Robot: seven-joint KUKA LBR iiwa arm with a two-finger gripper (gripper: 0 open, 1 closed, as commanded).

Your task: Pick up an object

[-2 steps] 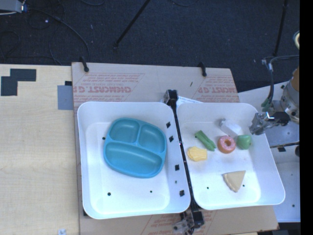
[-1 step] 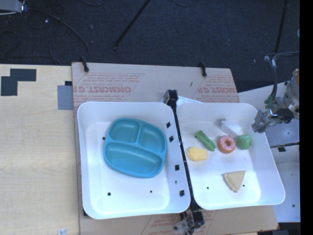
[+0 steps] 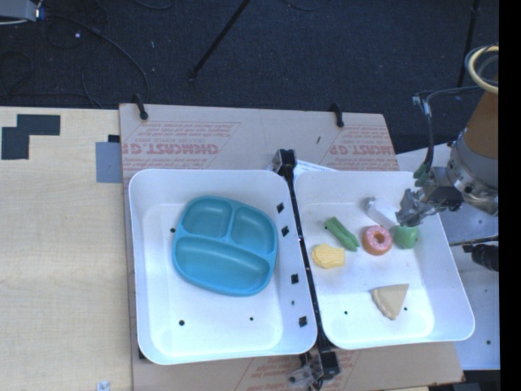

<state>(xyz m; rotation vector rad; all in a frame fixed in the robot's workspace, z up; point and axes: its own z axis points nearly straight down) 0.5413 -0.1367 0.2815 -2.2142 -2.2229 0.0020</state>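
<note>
**Grey tool low over the right bin, near the green piece**

Grey metal tool (image 3: 411, 212) sits low at the right bin's (image 3: 456, 316) far right side, just above and touching or nearly touching a small round green toy (image 3: 406, 236). Cannot tell how its fingers are set; the tip is dark and blurred. Nothing visibly lifted.

Step in hand, by my reading: the approach or the close on a target, not yet a pick. Likeliest target is the green toy. Next move calls for a firm close around it, then a straight lift clear of the neighbours.

Outward from there: a pink ring doughnut (image 3: 376, 240) touching the green toy's left side, glossy plastic. A long green pod-shaped vegetable (image 3: 342, 233) lies slantwise further left. A yellow ridged piece (image 3: 328, 257), perhaps corn, lies just below it. A tan wedge (image 3: 391, 300) sits apart, nearer the front wall.

Left bin (image 3: 155, 316), smooth white plastic, holds a blue divided plate (image 3: 224, 244) with three compartments. Bins rest on cardboard over a pale wood bench (image 3: 57, 259).
</note>
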